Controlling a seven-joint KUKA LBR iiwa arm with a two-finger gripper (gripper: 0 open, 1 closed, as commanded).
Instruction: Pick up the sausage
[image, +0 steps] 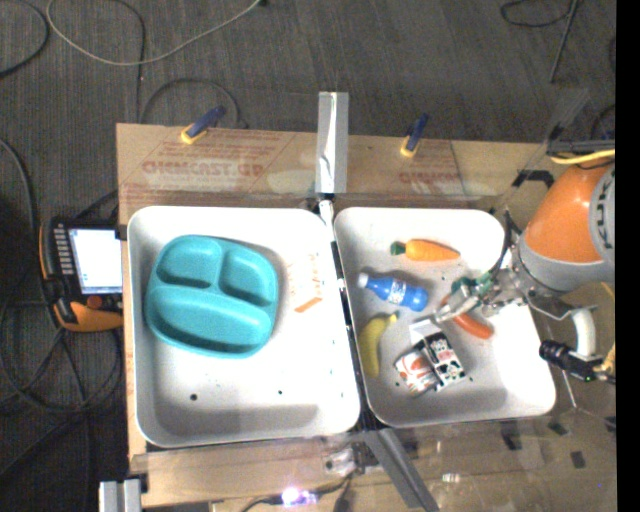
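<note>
Sitting beside the claw (462, 300), grip unclear: one sausage (476, 326), one carrot (430, 250), one bottle (396, 291).

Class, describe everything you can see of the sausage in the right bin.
The sausage is a small reddish-orange toy, smooth and plastic-looking, with rounded ends. It lies flat on the floor of the right bin, tilted slightly, towards the bin's right side, below the carrot and right of the blue bottle. The gripper sits over its left end, hiding part of it. Whether the gripper touches it cannot be told. Its right end is free.
</note>
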